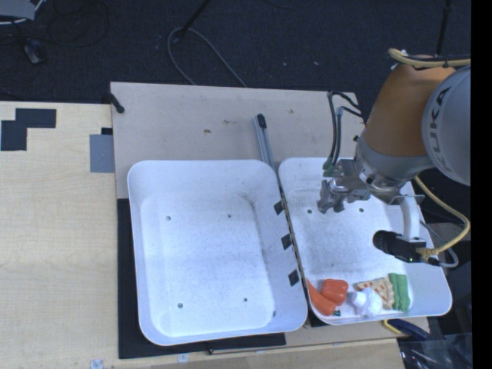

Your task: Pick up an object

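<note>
Pale bench with two white bins, gripper over the right bin near its far edge, fingers too small and blurred to read, nothing visibly held, with the pepper and other small items huddled along the near edge, well apart from it.

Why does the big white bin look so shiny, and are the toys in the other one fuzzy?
In the camera view, overhead light washes out the left bin; the small objects at the right bin's near edge look soft and smeared; the floor behind is dark.
</note>
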`<state>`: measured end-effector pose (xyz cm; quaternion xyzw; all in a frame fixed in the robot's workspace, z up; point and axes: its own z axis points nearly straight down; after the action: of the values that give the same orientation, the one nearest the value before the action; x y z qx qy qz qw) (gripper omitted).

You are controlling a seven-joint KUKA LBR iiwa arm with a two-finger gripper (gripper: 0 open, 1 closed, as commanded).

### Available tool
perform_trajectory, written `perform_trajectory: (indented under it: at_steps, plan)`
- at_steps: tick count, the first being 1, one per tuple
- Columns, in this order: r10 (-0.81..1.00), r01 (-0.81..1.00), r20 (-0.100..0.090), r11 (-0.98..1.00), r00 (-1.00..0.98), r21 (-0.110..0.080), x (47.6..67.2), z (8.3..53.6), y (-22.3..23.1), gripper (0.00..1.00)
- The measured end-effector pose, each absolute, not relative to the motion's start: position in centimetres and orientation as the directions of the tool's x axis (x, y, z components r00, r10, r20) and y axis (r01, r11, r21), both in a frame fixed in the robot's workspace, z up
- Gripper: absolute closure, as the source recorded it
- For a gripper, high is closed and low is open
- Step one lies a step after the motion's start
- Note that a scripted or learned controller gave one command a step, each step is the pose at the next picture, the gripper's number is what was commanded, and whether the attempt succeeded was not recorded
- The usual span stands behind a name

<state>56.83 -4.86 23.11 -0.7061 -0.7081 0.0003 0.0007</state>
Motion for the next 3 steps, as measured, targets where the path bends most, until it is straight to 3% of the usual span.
perform_trajectory:
  at_steps: [3]
  plan:
    - [1.000, 1.000, 0.000, 0.002, -0.002, -0.001, 61.8, 21.9, 8.4, 1.00]
